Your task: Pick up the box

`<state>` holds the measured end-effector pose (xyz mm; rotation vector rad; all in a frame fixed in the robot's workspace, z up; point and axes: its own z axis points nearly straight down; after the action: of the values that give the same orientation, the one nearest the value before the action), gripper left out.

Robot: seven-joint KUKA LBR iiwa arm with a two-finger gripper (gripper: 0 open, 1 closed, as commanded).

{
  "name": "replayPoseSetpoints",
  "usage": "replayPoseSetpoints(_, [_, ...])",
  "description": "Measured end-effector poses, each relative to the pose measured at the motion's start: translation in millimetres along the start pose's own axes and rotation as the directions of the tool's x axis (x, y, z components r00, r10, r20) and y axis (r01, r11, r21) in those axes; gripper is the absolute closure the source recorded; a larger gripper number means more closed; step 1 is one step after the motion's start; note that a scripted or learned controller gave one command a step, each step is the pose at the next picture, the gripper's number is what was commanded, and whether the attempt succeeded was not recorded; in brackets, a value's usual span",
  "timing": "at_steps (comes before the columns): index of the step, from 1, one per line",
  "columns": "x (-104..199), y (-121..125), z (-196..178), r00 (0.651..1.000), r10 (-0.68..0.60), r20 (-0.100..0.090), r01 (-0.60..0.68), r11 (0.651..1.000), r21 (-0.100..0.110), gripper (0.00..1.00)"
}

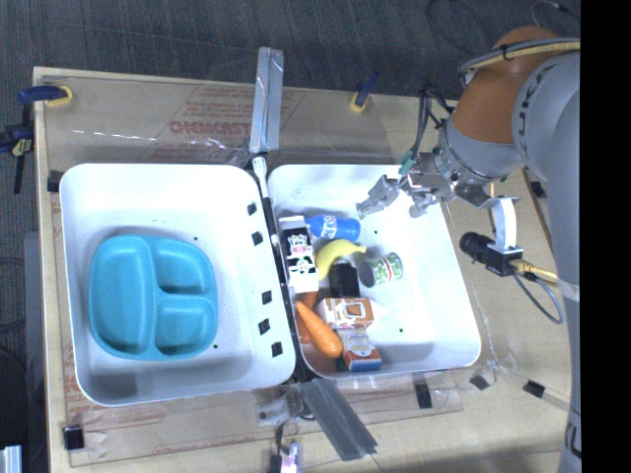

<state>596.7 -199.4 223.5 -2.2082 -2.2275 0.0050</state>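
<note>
The grey arm with its orange band is reaching in from the right, and its metal two-finger gripper (402,197) is hanging over the upper part of the right white bin (449,299). The fingers are standing apart, with nothing between them.

The small cardboard box with orange and white print (348,312) is lying in the lower middle of that bin, well apart from the gripper. Beside its left edge an orange carrot (318,330) is lying at a slant, and just below it a second small orange-printed carton (361,352) is resting. A tall white carton with black markings (298,255) is lying along the bin's left wall. A blue plastic bottle (332,229), a yellow banana (338,254) and a green-labelled can (386,268) are crowding the middle.

The left white bin (79,190) is holding a smooth turquoise divided tray (153,296).

Both bins are sitting on a pale wooden bench (148,116) under clear sheeting, above dark carpet (148,18).
</note>
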Motion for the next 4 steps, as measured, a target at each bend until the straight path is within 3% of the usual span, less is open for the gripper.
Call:
replayPoseSetpoints(1, [62,-7,-118,0.999,0.053,0.001,-0.053,0.999,-0.002,0.00])
replayPoseSetpoints(2, [41,-74,33,0.961,0.276,0.001,-0.276,0.961,0.002,0.00])
replayPoseSetpoints(3, [9,-115,110,0.993,0.121,-0.002,-0.121,0.992,-0.017,0.00])
replayPoseSetpoints(4, [11,-42,133,0.991,0.137,0.000,-0.137,0.991,-0.001,0.00])
